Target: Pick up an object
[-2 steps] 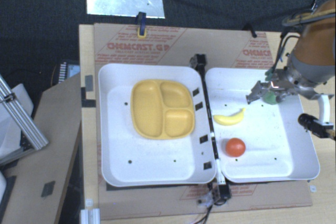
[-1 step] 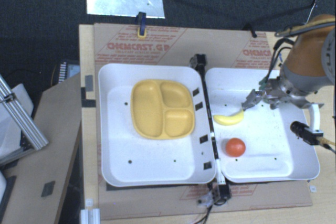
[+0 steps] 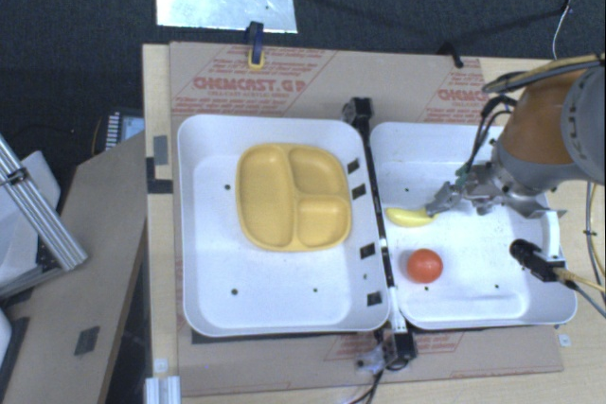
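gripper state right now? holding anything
gripper: in the right bin, fingertips right beside the yellow banana; cannot be told whether it is open or closed, nor whether it holds the banana.

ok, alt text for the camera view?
The arm's hand reaches into the right bin beside a yellow banana, with an orange-red ball in front of it. The left bin holds a yellow divided plate.

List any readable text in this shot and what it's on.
"CHEMCAST GP": red print on the brown board behind the left bin.
Same red print on the board behind the right bin, partly cut off, too blurred to read in full.
Nothing legible on the tray, banana or tomato.
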Controlling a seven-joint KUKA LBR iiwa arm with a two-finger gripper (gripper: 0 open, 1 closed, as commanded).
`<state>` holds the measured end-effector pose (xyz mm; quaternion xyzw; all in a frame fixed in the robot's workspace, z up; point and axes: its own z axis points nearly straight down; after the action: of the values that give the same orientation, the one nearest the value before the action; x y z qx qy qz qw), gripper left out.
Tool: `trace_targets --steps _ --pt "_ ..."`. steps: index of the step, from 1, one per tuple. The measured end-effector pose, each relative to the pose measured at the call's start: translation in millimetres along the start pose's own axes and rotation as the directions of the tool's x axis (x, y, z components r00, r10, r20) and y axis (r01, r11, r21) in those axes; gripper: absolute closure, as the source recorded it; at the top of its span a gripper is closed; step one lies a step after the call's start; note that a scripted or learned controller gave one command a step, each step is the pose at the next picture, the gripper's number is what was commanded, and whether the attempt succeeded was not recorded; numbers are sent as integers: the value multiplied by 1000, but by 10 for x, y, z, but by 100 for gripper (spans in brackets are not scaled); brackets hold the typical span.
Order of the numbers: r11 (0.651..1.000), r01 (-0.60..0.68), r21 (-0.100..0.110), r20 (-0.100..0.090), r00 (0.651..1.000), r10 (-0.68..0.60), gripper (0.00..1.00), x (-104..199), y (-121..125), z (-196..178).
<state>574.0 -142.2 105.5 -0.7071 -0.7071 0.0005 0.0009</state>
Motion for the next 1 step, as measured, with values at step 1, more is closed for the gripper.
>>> trace_targets --steps 1 --pt "1000 1 -7 2 1000 -1 100 1 22 -142"
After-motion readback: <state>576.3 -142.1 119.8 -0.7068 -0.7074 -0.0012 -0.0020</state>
